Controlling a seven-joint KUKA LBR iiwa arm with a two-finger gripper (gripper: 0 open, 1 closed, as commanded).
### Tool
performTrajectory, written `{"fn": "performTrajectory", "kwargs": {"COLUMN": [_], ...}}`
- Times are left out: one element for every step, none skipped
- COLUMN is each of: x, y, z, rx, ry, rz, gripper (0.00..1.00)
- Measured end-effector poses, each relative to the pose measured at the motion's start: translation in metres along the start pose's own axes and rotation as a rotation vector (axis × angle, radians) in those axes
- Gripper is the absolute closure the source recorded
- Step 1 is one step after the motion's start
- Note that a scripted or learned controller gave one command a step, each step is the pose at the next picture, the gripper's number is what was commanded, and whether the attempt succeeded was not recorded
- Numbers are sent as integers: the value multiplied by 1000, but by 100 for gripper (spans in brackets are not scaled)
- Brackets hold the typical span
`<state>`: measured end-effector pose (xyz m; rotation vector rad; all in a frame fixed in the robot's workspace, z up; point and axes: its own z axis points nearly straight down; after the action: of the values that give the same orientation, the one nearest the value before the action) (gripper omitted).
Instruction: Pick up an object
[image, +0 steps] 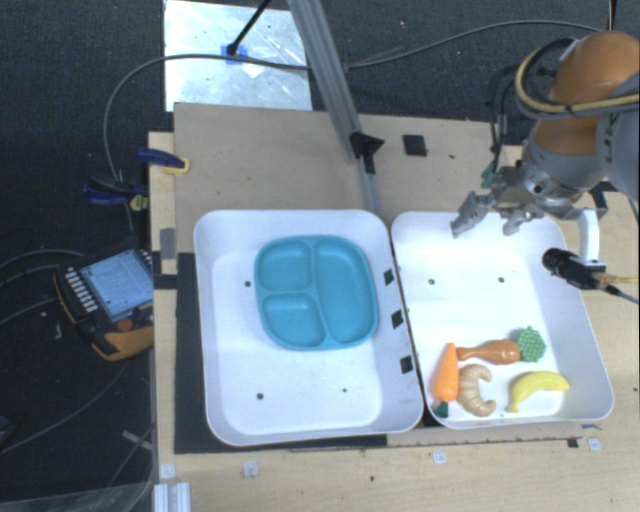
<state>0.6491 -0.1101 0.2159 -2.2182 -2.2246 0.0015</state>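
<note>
My gripper (491, 221) hangs over the far edge of the right bin (480, 290), its two grey fingers spread open with nothing between them. At the near end of that bin lie the toy foods: an orange carrot (446, 373), a tan croissant (477, 389), a brown drumstick (490, 351), a green broccoli (530, 344) and a yellow banana (536, 387). They sit well below the gripper in the view, apart from it.
The left bin (225, 380) holds a blue divided plate (315, 291). A grey pole (335, 90) slants down to the bins' far junction. A black fitting (565, 265) sticks out by the right bin's right wall. Cables and a handheld device (108, 295) lie left of the bench.
</note>
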Motion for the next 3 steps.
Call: {"fn": "performTrajectory", "kwargs": {"x": [9,13,13], "y": [1,9,10], "z": [57,115,100], "rx": [1,0,-6], "ry": [1,0,0], "rz": [-3,-5,-6], "gripper": [0,0,100]}}
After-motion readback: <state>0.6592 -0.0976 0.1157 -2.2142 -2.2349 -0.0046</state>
